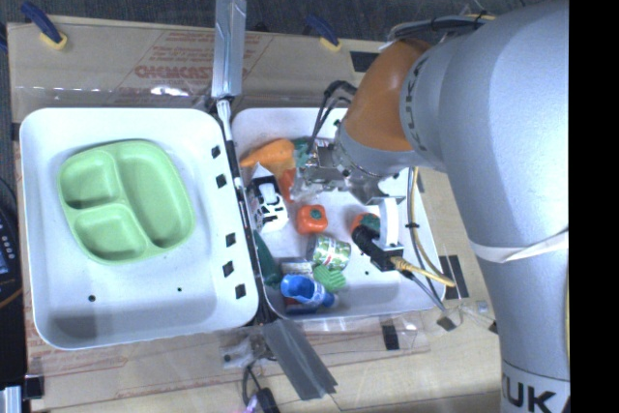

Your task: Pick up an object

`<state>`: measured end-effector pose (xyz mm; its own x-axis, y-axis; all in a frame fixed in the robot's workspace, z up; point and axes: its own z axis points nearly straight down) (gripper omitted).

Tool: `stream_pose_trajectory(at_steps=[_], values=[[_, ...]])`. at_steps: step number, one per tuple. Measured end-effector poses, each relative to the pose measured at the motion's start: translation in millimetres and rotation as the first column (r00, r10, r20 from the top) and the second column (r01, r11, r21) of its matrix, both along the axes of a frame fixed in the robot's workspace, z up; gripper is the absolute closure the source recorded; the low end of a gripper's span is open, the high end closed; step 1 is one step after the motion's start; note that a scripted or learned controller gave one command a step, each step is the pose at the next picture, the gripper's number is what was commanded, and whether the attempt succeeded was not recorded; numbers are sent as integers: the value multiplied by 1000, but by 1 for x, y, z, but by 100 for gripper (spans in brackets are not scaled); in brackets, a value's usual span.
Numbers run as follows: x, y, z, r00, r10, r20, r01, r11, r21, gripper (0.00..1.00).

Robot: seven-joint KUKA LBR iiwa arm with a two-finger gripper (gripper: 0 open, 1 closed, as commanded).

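We see the right bin (426, 300) crowded: small toys cluster along its left and centre, and the arm (455, 102) covers its upper part. The left bin (39, 237) holds a green divided plate (124, 198), with bare floor below.

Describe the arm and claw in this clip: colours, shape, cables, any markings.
The arm is bulky, rounded and light grey, with an orange band above the wrist and dark "UK" lettering near its base. Black cables loop beside the band. The claw is a small metallic assembly.
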<state>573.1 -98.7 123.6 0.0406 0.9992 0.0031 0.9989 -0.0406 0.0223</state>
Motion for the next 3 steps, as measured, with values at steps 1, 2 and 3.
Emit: stream_pose_trajectory(at_steps=[1,2,3], values=[[-46,-75,110,964,-267,-24,267,964,-2,100],[-46,-75,110,964,-266,-25,266,964,-2,0],[-35,-94,-32,942,-334,-25,334,943,-1,0]])
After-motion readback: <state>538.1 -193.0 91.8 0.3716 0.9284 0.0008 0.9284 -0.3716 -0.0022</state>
